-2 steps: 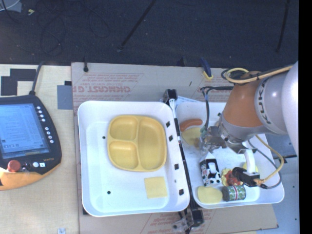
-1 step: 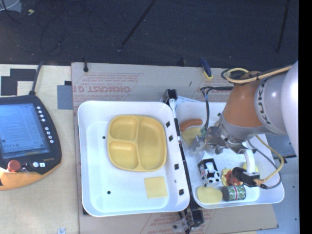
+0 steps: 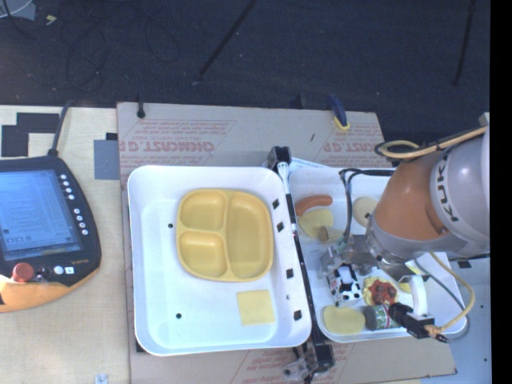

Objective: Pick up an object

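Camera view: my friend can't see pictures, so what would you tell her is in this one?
A grey and orange robot arm reaches over the right white bin, which holds small toy foods like a sausage. The left white bin holds a yellow divided plate and a yellow cheese slice.

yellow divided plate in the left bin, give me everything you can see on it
The yellow divided plate looks like matte plastic, a rounded square with three compartments: two smaller ones on the view's left, one long one on the right. It lies flat, right side up, in the upper middle of the left bin, nothing in its compartments. The yellow square slice lies below it, apart. Nothing touches it but the bin floor.
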Action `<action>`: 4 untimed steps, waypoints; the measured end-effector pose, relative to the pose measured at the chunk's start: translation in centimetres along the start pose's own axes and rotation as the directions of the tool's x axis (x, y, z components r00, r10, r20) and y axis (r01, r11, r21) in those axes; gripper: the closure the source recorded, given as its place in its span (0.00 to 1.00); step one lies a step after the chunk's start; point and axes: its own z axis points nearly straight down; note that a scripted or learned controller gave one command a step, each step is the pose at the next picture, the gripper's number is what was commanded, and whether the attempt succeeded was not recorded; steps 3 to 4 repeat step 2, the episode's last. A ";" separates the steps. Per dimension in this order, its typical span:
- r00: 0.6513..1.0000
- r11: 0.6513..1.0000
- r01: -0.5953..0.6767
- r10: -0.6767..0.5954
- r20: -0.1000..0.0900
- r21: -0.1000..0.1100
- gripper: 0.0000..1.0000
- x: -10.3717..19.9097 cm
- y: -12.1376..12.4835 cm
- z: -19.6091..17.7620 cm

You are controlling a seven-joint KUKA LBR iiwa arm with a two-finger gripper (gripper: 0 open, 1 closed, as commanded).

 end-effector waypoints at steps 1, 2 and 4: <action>1.000 1.000 -0.001 0.001 -0.005 0.005 1.00 0.1 0.1 -1.1; 1.000 1.000 0.010 -0.010 -0.001 0.002 1.00 8.0 -0.1 -10.3; 1.000 1.000 0.010 -0.010 -0.001 0.002 1.00 8.0 -0.1 -10.3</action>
